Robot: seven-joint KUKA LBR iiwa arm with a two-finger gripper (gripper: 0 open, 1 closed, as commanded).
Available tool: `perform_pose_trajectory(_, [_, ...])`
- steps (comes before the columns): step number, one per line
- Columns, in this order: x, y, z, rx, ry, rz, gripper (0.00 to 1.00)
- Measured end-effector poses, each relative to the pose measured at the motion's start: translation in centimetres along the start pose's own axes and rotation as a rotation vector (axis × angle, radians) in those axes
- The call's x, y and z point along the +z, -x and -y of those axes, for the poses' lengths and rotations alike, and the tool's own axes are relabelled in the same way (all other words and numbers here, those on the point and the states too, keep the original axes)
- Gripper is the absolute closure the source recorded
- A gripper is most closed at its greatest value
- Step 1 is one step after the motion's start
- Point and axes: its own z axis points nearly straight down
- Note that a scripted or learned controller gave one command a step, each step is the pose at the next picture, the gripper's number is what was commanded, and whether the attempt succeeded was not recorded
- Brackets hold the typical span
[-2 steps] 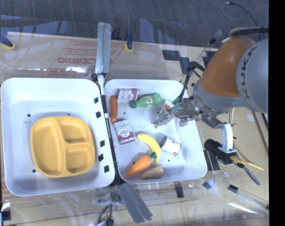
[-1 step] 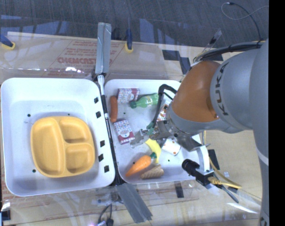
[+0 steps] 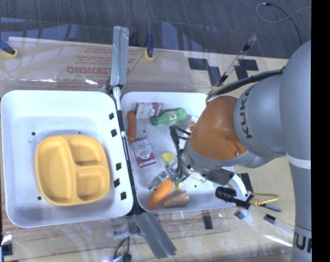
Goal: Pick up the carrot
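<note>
The orange carrot (image 3: 161,193) lies slantwise near the front edge of the right bin (image 3: 204,99), its thick end pointing up and to the right. My gripper (image 3: 177,176) reaches down from the arm's orange wrist band and hangs right over the carrot's upper end, very close to it or touching it. The carrot rests on the bin floor.
A tan bread roll (image 3: 177,201) lies against the carrot. The right bin also holds a green bottle (image 3: 170,116), two red packets (image 3: 147,110) (image 3: 144,153), a sausage (image 3: 132,125) and a small yellow piece (image 3: 168,158). A yellow divided plate (image 3: 72,169) sits in the left bin (image 3: 17,113).
</note>
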Motion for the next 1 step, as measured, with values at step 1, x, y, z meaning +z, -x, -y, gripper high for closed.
perform_pose_trajectory(1, [0.00,0.00,0.00,0.000,0.000,0.000,0.00])
